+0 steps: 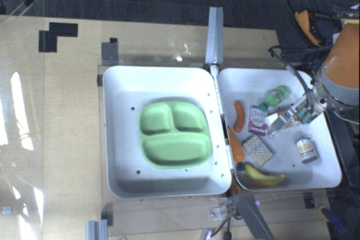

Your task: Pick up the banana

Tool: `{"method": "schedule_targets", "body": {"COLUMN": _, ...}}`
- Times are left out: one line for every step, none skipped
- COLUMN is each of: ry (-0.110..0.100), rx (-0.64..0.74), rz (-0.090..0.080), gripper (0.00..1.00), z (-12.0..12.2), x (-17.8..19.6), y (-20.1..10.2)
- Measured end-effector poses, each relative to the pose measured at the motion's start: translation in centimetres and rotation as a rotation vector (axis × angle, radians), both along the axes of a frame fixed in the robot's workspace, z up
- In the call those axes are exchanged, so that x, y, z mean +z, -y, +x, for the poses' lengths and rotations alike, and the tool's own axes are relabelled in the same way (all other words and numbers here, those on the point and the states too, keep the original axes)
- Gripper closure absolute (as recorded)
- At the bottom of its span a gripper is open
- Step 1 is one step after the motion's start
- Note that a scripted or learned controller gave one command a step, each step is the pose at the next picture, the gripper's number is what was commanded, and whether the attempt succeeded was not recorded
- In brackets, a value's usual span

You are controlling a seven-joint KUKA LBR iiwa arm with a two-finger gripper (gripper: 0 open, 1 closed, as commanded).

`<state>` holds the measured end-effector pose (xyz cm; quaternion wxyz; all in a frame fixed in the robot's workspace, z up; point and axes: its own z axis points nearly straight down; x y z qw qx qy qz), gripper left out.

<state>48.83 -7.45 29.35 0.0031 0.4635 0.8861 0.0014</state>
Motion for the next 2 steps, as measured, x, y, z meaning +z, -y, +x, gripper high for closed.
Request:
{"method": "schedule_targets", "body": {"ry": -0.003, "rx": 0.028, "rz": 0.001, "gripper": 0.00, "z": 0.0, "x": -10.9, "y": -4.5}}
{"method": "schedule_targets", "body": {"ry": -0.003, "rx": 0.134, "rz": -0.001, "gripper": 0.00, "z": 0.0, "x": -17.5, "y": 2.9}}
